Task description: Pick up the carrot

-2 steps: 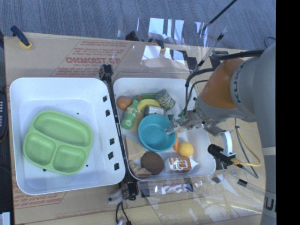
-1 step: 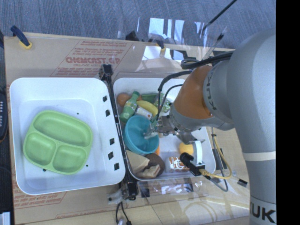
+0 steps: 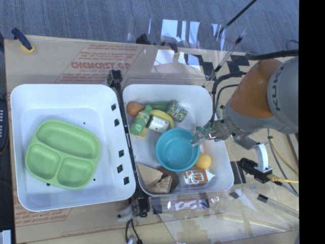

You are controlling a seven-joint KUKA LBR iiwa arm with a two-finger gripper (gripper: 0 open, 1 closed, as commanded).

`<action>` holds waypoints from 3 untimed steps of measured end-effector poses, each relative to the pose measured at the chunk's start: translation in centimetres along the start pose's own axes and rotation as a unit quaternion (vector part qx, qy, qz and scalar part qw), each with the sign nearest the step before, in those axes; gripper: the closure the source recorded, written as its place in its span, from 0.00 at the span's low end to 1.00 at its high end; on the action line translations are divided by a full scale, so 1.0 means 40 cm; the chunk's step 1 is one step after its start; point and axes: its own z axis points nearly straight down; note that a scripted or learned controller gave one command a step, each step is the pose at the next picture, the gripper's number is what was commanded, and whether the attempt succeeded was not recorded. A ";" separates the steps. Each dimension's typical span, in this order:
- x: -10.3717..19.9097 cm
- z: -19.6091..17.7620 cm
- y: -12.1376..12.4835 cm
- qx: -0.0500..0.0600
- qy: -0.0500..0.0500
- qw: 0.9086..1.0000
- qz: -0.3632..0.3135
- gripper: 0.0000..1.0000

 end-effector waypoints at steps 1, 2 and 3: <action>-0.022 0.010 -0.086 0.000 0.003 0.995 -0.100 1.00; 0.121 -0.209 -0.053 0.001 0.003 0.998 0.069 1.00; -0.026 -0.228 -0.084 0.001 0.001 1.000 0.014 1.00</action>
